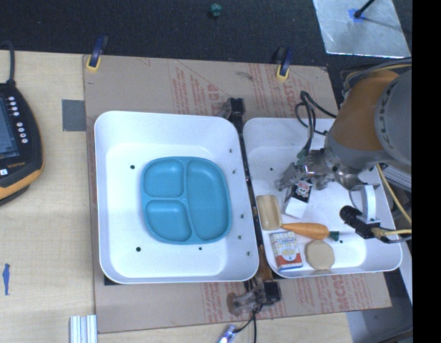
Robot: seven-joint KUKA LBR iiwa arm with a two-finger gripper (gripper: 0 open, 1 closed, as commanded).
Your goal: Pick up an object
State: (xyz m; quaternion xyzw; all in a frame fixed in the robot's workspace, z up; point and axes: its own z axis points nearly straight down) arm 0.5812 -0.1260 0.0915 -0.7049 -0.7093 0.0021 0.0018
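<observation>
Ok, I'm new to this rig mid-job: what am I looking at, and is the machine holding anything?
One camera looks down at a slant on a bench with two white bins. The grey arm with the orange band reaches in from the right; its tool hangs low over the right bin. I cannot tell whether it grips anything. Below it lie a small white block, a tan block, a carrot, a small carton and a round tan piece. The left bin holds a blue divided plate. A handheld controller sits far left.
</observation>
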